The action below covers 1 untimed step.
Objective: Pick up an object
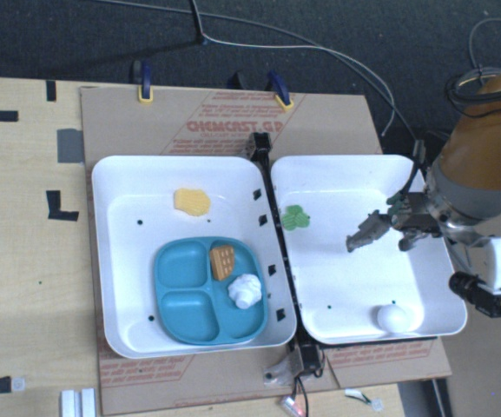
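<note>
My gripper [378, 242] hangs over the middle of the right bin [337, 174], its two dark fingers spread apart, open, with nothing between them. A small green object [295, 218] lies at that bin's left side, well left of the fingers. A white ball [395, 318] rests near the bin's front right corner, below the gripper. In the left bin [120, 185] lie a yellow piece [192, 201] and a blue divided tray [181, 302]. The tray holds a brown waffle-like piece [222, 261] and a white lump [245, 291].
The bins meet along a dark divider with clips [272, 224]. They sit on a cardboard sheet [224, 124] held by two clamps at the back. A cable [319, 55] crosses the dark floor behind. The arm's orange band [480, 142] stands over the right bin's right edge.
</note>
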Tool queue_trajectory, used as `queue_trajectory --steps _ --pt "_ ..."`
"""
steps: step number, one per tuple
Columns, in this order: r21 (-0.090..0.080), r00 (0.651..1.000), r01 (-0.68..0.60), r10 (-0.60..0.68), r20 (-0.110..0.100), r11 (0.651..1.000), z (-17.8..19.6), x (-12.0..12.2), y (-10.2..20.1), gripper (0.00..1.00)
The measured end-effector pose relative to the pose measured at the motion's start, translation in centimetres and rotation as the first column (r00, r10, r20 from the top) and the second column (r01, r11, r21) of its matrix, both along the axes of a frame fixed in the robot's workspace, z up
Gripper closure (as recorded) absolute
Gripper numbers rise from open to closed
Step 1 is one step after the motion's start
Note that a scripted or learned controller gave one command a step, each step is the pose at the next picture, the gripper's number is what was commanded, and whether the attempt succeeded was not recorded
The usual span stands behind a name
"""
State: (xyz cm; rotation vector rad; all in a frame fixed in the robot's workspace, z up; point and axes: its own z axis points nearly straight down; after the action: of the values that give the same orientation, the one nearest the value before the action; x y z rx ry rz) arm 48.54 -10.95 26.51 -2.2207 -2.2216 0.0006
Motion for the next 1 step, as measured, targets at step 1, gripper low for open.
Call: queue_trajectory --steps 1 --pt "-0.001 1.0 -0.003 0.003 0.003 1.0 2.73 6.27 1.79 0.0"
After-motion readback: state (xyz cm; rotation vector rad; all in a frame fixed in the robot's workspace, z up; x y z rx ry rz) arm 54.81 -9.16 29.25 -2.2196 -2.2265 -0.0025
